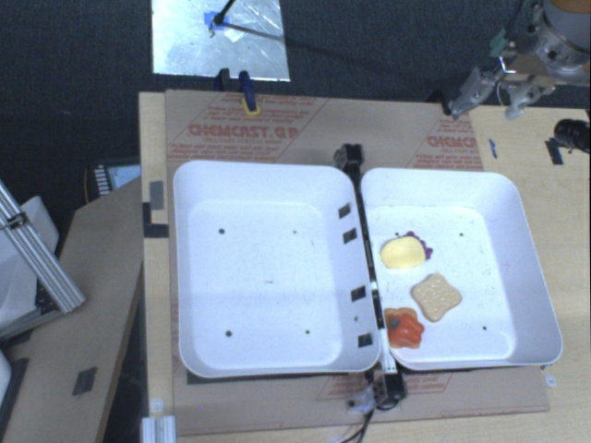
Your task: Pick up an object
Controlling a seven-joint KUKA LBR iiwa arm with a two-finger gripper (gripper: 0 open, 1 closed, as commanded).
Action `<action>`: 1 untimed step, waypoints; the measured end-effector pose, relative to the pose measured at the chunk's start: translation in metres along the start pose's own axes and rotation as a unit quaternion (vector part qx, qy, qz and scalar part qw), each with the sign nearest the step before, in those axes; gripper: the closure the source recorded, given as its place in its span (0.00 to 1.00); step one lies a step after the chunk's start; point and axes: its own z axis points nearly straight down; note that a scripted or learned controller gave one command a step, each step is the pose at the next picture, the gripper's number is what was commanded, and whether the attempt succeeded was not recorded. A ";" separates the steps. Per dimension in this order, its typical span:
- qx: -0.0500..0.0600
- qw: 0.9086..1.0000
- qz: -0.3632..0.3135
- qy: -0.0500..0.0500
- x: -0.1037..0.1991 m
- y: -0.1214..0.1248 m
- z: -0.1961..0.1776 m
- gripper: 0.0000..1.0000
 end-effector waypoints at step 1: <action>-0.001 1.000 0.000 0.001 0.014 -0.068 -0.170 0.00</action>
